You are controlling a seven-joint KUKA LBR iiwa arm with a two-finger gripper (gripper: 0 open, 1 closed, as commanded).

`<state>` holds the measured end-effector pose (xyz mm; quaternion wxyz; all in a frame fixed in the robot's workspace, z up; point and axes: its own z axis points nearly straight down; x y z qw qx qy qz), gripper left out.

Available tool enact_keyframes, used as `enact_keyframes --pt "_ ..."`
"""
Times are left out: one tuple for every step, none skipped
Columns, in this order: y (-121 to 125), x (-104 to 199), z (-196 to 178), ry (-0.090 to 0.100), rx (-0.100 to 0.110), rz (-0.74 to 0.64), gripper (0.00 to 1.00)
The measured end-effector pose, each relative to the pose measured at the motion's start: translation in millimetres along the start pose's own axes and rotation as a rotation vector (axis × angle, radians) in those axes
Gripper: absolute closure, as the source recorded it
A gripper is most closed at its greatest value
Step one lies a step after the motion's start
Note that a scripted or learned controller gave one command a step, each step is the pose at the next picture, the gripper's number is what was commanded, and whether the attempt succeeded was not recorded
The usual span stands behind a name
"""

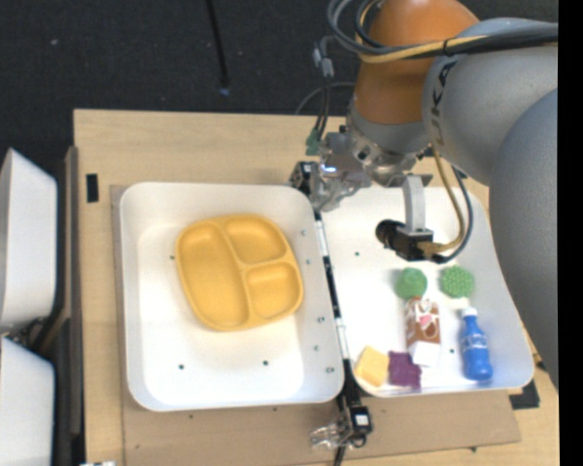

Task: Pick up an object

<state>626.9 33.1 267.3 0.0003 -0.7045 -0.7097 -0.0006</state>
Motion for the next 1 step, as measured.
enact_keyframes --pt "7.7 41.5 22.0 -0.001 0.002 0.002 1.0"
